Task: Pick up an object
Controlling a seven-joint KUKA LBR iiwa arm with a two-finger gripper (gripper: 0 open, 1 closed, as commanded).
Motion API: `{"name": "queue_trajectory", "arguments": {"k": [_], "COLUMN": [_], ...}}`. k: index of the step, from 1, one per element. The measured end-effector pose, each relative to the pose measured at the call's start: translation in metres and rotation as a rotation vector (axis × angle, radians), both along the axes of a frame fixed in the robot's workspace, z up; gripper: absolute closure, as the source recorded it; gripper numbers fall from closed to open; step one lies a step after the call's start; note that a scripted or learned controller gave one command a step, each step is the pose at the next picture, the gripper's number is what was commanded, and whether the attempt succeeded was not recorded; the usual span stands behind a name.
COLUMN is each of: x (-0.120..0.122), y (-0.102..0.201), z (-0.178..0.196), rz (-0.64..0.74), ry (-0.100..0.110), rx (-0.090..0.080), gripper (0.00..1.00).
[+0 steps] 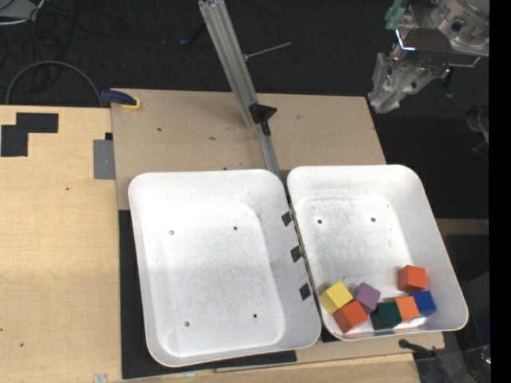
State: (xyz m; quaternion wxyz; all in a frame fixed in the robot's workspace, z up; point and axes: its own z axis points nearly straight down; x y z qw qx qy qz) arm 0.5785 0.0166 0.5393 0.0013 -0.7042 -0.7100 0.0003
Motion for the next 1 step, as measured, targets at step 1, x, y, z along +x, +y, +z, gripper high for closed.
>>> {"name": "queue_trajectory", "arguments": {"k": [1], "x": [-0.0243], "y": [0.0756], "z": [-0.0323], "rz": [0.0], "ry": [0.006], "rx": [-0.001], "gripper": [1.0]}}
